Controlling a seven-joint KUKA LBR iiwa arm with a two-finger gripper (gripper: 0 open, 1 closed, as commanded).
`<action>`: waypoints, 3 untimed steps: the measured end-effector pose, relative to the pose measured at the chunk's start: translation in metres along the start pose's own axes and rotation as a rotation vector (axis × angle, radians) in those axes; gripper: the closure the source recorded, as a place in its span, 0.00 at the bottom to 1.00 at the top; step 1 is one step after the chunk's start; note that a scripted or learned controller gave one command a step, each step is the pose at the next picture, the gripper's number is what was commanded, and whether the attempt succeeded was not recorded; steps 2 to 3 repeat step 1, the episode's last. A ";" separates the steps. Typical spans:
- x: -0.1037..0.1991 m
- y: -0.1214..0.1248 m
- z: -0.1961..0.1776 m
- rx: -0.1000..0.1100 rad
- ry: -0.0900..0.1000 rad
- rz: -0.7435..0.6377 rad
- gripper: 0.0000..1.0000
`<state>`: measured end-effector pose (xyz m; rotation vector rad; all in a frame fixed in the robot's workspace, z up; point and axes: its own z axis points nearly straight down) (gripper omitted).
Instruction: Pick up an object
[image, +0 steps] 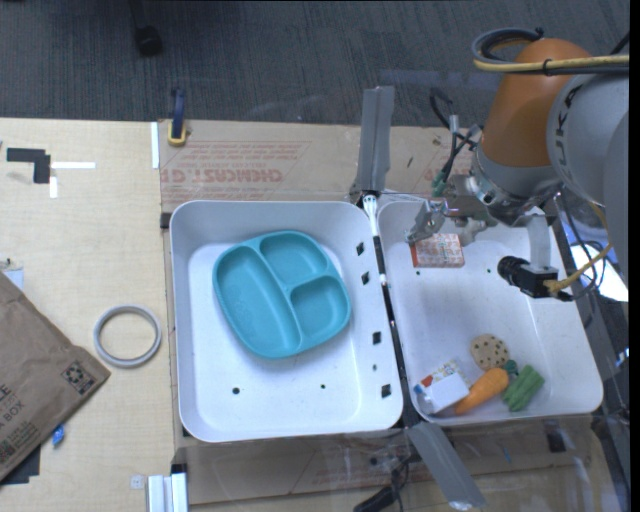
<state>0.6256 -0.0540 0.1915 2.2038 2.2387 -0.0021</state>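
Observation:
My gripper (432, 217) hangs over the far left corner of the right bin (560, 335), below the orange band of the arm. Just under and in front of it, a small pink and white packet (438, 250) lies flat on the bin floor; whether the gripper touches it is unclear. At the bin's near edge sit a round brown cookie (489, 351), an orange carrot (482, 390), a green piece (523, 388) and a small white box with red and blue print (441, 385).
The left bin (200, 385) holds a teal divided plate (283, 293). On the bench to the left lie a tape ring (127, 334) and a brown cardboard box (35, 375). A black fitting with a yellow cable (525, 275) hangs over the right bin.

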 end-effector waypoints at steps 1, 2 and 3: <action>-0.022 -0.074 -0.026 0.001 0.001 -0.186 1.00; -0.022 -0.074 -0.026 0.001 0.001 -0.186 1.00; -0.022 -0.074 -0.026 0.001 0.001 -0.186 1.00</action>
